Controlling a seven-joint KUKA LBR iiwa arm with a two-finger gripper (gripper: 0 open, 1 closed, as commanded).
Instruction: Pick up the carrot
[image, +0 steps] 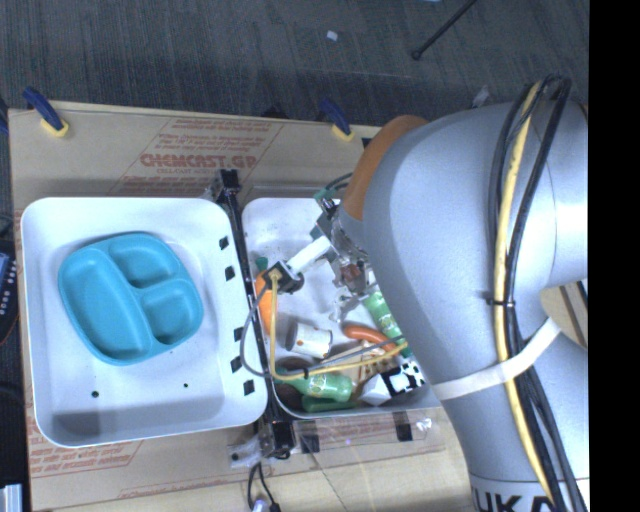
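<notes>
An orange carrot (262, 291) lies against the left wall of the right bin (272, 222), partly covered by robot parts. My gripper (347, 278) hangs low over the middle of that bin, a short way right of the carrot, among the clutter. The big grey arm hides most of the bin's right half. I see nothing clearly held by the gripper.
The left bin (60, 400) holds a blue divided plate (128, 295). In the right bin lie a curved orange piece (366, 333), a green bottle (330, 387), a green striped item (381, 311), a white cup (311, 341) and a black-and-white patterned item (405, 379).
</notes>
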